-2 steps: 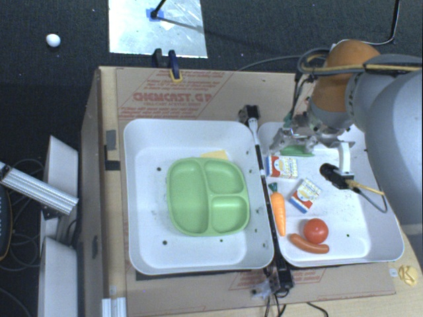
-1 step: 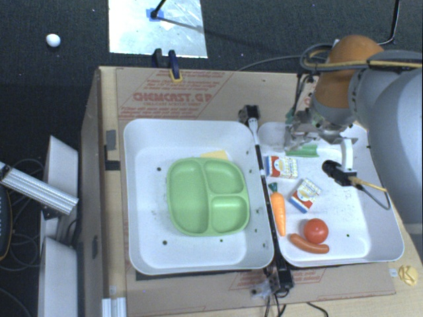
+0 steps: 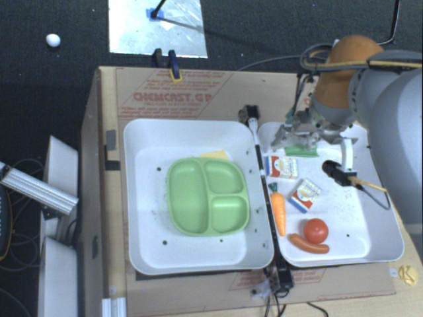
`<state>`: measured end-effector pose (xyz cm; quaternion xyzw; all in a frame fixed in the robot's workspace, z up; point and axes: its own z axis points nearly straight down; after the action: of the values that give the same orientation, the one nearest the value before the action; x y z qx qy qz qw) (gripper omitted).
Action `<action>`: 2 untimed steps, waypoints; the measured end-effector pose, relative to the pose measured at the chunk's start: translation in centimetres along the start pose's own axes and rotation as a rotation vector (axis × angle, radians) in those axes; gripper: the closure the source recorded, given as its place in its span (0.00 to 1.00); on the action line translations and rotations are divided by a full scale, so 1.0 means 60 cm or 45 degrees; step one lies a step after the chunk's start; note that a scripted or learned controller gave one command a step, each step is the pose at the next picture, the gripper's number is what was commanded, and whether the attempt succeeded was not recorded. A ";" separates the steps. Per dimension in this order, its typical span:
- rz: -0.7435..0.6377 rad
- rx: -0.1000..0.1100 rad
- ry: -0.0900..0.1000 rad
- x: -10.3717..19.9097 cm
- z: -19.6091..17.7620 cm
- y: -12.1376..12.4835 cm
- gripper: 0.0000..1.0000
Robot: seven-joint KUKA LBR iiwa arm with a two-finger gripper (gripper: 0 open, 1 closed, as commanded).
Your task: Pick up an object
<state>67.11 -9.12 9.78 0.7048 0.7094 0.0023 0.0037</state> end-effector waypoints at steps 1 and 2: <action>0.003 0.006 0.001 0.002 0.020 -0.003 0.00; 0.001 0.000 0.000 0.001 0.000 0.000 1.00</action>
<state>67.10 -9.05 9.78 0.7050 0.7092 0.0023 0.0037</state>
